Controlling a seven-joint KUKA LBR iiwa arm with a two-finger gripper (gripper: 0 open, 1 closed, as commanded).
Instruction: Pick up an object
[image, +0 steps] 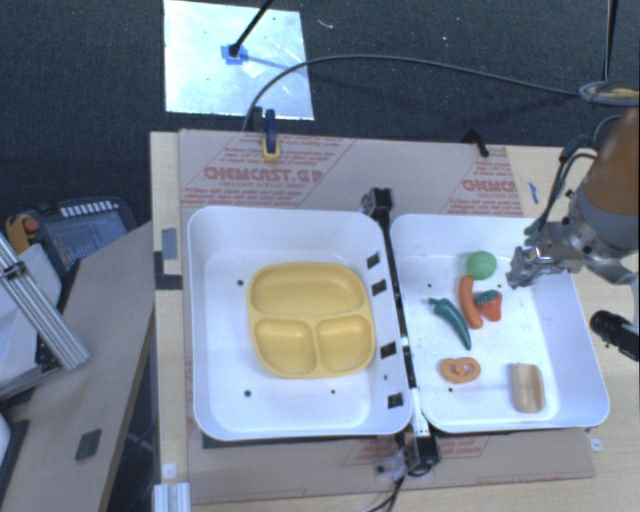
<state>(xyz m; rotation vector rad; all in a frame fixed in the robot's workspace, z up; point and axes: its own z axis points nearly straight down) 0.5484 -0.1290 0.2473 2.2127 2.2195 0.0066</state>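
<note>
Hand (524, 268): above right bin (580, 345), finger state indiscernible, nothing visibly held. Nearest item: green ball (481, 264), just beside. Advice: centre over it, descend straight, grip.

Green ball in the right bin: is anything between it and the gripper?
Nothing visible. The gripper sits just to the right of the green ball, with bare floor of the right bin between them. The carrot lies below the ball, off that line.
</note>
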